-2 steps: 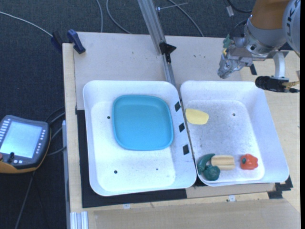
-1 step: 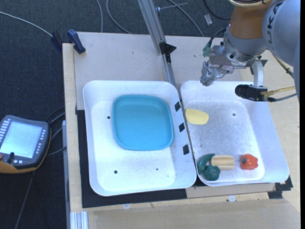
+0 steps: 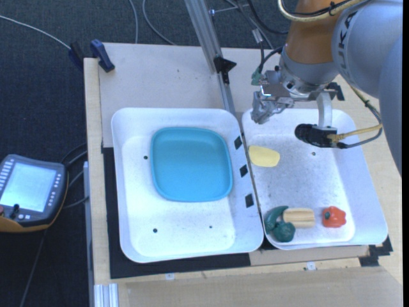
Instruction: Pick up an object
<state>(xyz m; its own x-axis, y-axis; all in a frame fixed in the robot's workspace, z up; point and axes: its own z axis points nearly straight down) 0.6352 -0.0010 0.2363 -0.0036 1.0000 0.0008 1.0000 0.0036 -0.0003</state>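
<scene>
In the right bin (image 3: 358, 171), a flat yellow piece (image 3: 264, 156) lies near the left wall. Along the near edge sit a dark green object (image 3: 279, 224), a tan block (image 3: 298, 217) touching it, and a red pepper-like toy (image 3: 333, 217). My gripper (image 3: 263, 110) hangs over the bin's far left corner, above and a little behind the yellow piece. I see nothing in it.
The left bin (image 3: 128, 171) holds a blue square plate (image 3: 191, 164). A slanted metal pole (image 3: 208, 37) rises just behind the bins. A black part with a yellow cable (image 3: 314, 133) hangs off the arm over the right bin. A handheld pendant (image 3: 29, 189) lies at far left.
</scene>
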